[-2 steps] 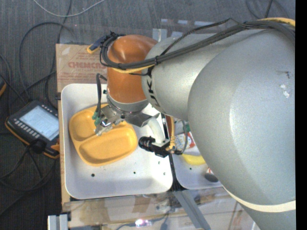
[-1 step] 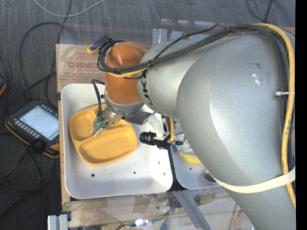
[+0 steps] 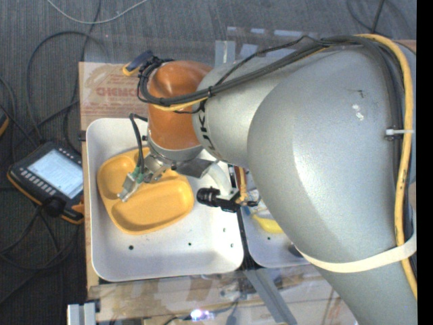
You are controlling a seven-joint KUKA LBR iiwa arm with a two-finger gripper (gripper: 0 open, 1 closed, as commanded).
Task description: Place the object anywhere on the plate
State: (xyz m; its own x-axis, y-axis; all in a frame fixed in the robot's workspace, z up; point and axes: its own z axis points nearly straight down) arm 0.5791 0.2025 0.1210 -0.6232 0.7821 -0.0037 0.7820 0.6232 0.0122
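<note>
Two yellow dishes lie in the left white bin (image 3: 115, 256): a rounder plate (image 3: 111, 171) at the back left and an oblong one (image 3: 159, 205) overlapping it at the front right. My gripper (image 3: 130, 187) hangs low over the place where the two meet, reaching down from the orange wrist band (image 3: 172, 117). Something small and green (image 3: 139, 175) shows at the gripper's tip; I cannot tell whether it is a held object or part of the tool.
The big grey arm covers most of the right bin (image 3: 270, 252), where a yellow item (image 3: 269, 225) peeks out. A black connector (image 3: 211, 197) juts from the arm over the divide between the bins. A teach pendant (image 3: 47, 175) lies left of the bench.
</note>
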